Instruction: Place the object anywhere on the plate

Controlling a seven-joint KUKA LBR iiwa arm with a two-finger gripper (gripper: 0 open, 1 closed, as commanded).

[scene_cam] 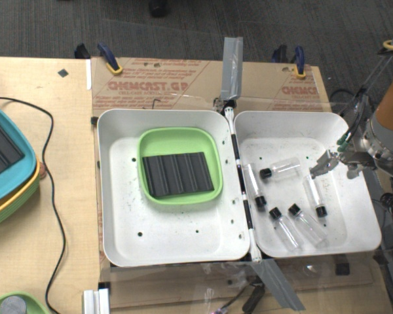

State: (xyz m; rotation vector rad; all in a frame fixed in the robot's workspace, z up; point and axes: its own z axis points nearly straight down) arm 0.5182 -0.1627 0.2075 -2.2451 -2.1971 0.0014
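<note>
Bench carries two white bins. Gripper [324, 164] hovers at right bin [360, 237] edge; finger state cannot tell. Clear vials [280, 170] lie just left and below it; green plate [179, 142] sits far left. Risk: vials roll, slip sideways.

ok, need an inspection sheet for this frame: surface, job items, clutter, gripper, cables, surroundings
Surface: two white bins, left bin and right bin, over cardboard held by clamps.
Job's things: green plate in left bin with a dark ribbed mat; five clear vials with black caps in right bin, e.g. vial.
Clutter: stacked teal and yellow dishes on the wooden table.
Gripper: gripper over right bin's right side, holding nothing visible.
Cables: black cable across the table.
Surroundings: grey carpet, chair casters.
</note>
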